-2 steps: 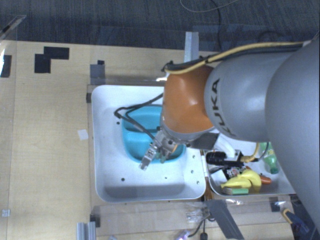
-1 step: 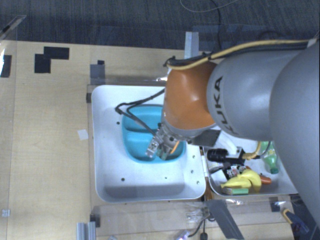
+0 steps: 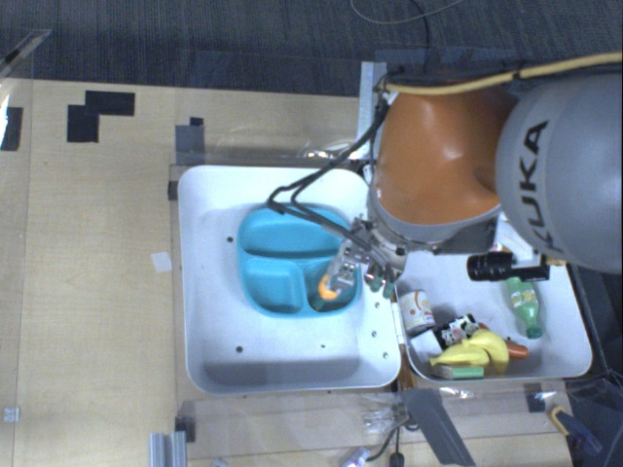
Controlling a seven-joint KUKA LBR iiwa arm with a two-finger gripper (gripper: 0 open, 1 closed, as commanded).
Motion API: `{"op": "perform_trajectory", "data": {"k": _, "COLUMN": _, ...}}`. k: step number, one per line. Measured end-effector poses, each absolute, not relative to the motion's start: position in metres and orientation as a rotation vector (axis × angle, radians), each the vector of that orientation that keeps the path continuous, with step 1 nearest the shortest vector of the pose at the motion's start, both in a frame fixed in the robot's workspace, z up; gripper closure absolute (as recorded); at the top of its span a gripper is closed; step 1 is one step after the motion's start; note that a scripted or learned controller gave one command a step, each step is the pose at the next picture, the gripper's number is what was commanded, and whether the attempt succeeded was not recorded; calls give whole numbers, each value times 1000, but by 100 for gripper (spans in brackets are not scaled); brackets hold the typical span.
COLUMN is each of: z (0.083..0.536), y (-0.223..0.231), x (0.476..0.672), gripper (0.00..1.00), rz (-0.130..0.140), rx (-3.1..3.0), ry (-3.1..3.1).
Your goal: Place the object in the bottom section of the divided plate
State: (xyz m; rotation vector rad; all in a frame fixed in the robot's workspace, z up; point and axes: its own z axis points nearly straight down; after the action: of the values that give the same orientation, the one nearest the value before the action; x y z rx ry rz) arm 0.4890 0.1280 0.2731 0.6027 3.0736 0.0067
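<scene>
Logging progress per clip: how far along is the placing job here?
The arm has reached the blue divided plate in the left bin. The gripper sits over a lower section with an orange object at its tip; release and retreat remain. Other items wait in the right bin.

A divided plate [image 3: 284,261] lies in the left bin [image 3: 209,290], toward its right half. The gripper [image 3: 343,278] hangs over the plate's lower right section, where a small object [image 3: 329,291] sits. In the right bin [image 3: 569,353], right of the plate, a bottle [image 3: 524,305], a banana [image 3: 474,351] and a small cup [image 3: 418,309] lie together.
</scene>
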Motion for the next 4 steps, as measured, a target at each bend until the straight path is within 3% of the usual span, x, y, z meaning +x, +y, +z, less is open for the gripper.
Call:
{"op": "perform_trajectory", "data": {"k": 1, "z": 273, "y": 144, "x": 536, "gripper": 100, "rz": 6, "rx": 453, "ry": 3100}}
{"op": "perform_trajectory", "data": {"k": 2, "z": 273, "y": 144, "x": 536, "gripper": 0, "rz": 6, "rx": 453, "ry": 3100}}
{"op": "perform_trajectory", "data": {"k": 3, "z": 112, "y": 167, "x": 516, "gripper": 0, "rz": 4, "rx": 674, "ry": 3066}}
{"op": "perform_trajectory", "data": {"k": 4, "z": 118, "y": 167, "x": 514, "gripper": 100, "rz": 3, "rx": 674, "ry": 3073}}
